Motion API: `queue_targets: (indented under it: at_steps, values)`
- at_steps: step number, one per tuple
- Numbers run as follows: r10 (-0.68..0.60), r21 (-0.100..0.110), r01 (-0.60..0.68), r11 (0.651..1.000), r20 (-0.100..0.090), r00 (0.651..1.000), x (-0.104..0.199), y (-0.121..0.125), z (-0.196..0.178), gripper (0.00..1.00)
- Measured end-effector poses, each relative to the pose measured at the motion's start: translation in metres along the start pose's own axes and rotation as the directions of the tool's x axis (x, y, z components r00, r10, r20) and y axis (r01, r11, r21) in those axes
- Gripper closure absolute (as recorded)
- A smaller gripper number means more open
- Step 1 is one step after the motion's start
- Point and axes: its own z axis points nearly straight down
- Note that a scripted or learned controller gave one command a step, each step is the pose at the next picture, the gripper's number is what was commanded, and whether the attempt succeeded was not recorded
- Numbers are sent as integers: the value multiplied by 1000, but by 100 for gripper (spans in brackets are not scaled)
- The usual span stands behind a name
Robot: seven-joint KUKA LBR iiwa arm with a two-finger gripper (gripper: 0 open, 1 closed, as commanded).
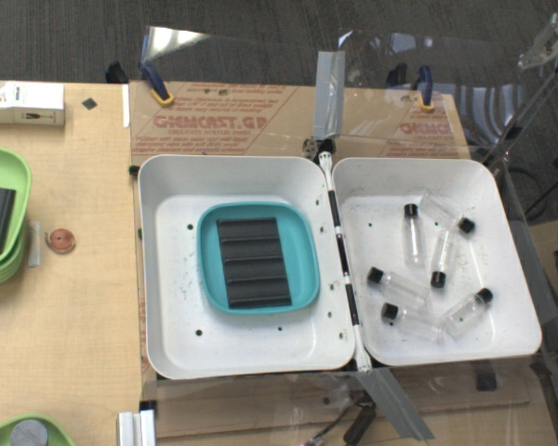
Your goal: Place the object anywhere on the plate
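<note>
Teal rounded-square plastic plate [208, 254], glossy with a raised rim, sits in the middle of the shallow white left bin [167, 328]. A black ribbed rectangular insert [253, 261], matte with four crosswise ridges, lies on the plate's centre. Right of the plate, across the hinged seam, is the shallow white right bin [504, 334] with the task objects: six clear plastic cylindrical vials with black caps [412, 234], smooth and see-through. They lie flat and loosely scattered at mixed angles, some touching or overlapping, and all are well apart from the plate. Behind the plate is a flat brown cardboard sheet with red print [223, 119], held by orange-tipped clamps [158, 89]. Left of the plate is the pale wood-grain bench top [84, 333], with a small reddish round disc [61, 240] on it. Further left is a lime-green stack of rounded plastic plates [9, 170], cut by the frame edge. Pincer state: cannot tell whether spread or pressed together.
</note>
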Motion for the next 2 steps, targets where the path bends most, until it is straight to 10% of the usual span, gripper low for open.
queue_targets:
  at_steps: [2]
  values:
    - [248, 3, -248, 969, 1, 969, 28, -15, 0, 0]
